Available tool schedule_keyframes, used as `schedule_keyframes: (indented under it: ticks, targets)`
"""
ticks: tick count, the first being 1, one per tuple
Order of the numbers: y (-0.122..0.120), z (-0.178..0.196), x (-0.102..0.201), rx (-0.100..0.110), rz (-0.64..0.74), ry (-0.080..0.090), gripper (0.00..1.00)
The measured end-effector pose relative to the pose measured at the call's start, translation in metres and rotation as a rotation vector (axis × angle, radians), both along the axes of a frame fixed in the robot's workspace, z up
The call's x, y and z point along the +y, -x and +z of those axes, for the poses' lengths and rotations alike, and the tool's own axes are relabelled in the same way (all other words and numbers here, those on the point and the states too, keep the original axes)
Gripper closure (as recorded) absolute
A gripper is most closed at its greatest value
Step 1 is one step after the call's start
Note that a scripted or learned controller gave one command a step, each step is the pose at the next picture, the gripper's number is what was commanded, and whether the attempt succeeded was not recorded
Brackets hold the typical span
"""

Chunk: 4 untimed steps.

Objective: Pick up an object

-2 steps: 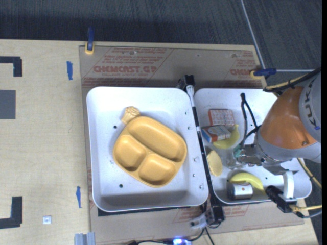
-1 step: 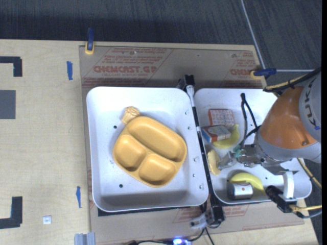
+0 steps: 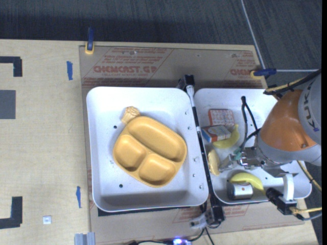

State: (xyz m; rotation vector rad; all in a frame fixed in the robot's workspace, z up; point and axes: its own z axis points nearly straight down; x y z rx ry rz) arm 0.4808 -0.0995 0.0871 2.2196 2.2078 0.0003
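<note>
A grey KUKA arm (image 3: 294,129) with an orange band reaches into the right bin (image 3: 301,190), its gripper (image 3: 240,157) low among a clutter of objects; whether the fingers are parted or clenched cannot be told. At 6 o'clock from the gripper lies a yellow banana (image 3: 248,180) on a dark can (image 3: 240,190); at 11 o'clock sits a red-and-white carton (image 3: 220,119). The left bin (image 3: 102,137) holds a yellow 3-section tray (image 3: 149,149), with a tan object (image 3: 130,114) at its 11 o'clock.

Arm (image 3: 301,121) cut by right edge; gripper (image 3: 236,160) fingers unclear (clutter), right bin (image 3: 225,95) partly hidden.
</note>
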Motion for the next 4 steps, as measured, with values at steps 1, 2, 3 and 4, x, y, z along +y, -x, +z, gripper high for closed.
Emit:
schedule_keyframes:
  ticks: [1, 2, 3, 4]
  targets:
    - [-0.0014, 0.0098, 0.0014, -0.004, 0.002, -0.001, 1.0]
    - [-0.0014, 0.0098, 0.0014, -0.003, 0.002, -0.001, 0.0]
    - [-0.0002, 0.0012, 0.0022, -0.001, -0.002, 0.002, 0.0]
    - [-0.0001, 0.0008, 0.0016, -0.001, -0.001, 0.001, 0.0]
